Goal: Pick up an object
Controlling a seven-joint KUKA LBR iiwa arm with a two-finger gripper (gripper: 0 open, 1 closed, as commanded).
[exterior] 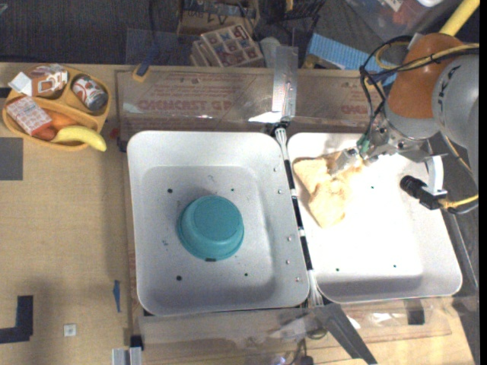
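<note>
A floppy, pale tan cloth-like object (323, 196) lies in the upper left part of the right white bin (396, 257). One corner of it is pulled up toward my gripper (351, 158). The gripper reaches in from the right, under the orange band of the arm (418, 82), and is shut on that corner. A teal bowl (211, 226) sits upside down in the middle of the left white bin (152, 166), well away from the gripper.
A yellow tray (46, 116) with a banana and small food packs sits on the bench at far left. A clear plastic sheet lies behind the bins. A black cable part (418, 187) hangs over the right bin's right side.
</note>
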